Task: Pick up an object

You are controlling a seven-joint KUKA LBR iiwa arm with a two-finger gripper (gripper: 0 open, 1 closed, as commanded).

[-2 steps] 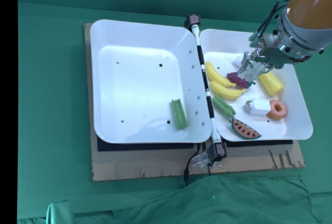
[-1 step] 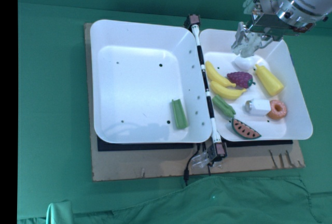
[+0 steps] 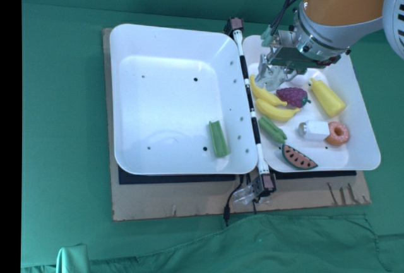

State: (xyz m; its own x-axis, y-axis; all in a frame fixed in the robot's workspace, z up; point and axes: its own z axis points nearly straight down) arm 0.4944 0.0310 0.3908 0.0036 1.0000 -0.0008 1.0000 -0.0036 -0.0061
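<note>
White plastic bins sit side by side on cardboard, and we're seeing almost all the toys piled in the right bin (image 3: 365, 139), so that's where the picking has to happen. The left bin (image 3: 158, 44) just has one green stick (image 3: 218, 138) lying near its right wall.

In the right bin there's a banana (image 3: 270, 103) along the left edge, purple grapes (image 3: 291, 96) touching it, a yellow bottle (image 3: 327, 97) further right, a green pod (image 3: 272, 129), a watermelon slice (image 3: 297, 157) at the near edge, plus a white block (image 3: 314, 130) beside a donut (image 3: 338, 133).

Arm-wise, we see it coming in from the far right, wrist pointed down, with the gripper (image 3: 273, 78) low over the far end of the banana, just beside the grapes. Honestly we can't tell how the gripper is set, too cluttered and small. Our guess is the banana or grapes is the target, but nothing looks lifted yet.
</note>
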